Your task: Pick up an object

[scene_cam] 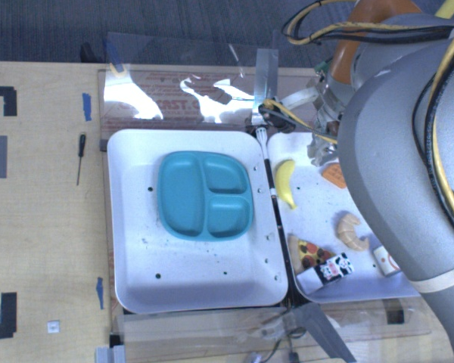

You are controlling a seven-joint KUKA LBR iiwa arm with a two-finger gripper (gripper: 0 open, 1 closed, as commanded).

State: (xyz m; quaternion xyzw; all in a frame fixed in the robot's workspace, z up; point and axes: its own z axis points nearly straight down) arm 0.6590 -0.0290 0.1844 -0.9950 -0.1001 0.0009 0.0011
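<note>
My gripper (323, 148) hangs over the far part of the right bin (310, 203), under the grey arm that covers much of that bin. Just right of it lies a flat orange piece (334, 175), partly hidden by the arm. A yellow banana (286, 183) lies to the gripper's left, near the wall between the bins. Nearer the front are a tan croissant (351, 231), a pizza slice with dark toppings (309, 252), a black-and-white carton (334, 267) and a small white-and-red item (384, 261).
The left bin (129, 203) holds a blue divided plate (206, 195). A clear plastic sheet (174, 97) lies behind the bins. A small screwdriver (80, 157) rests on the wooden bench at left.
</note>
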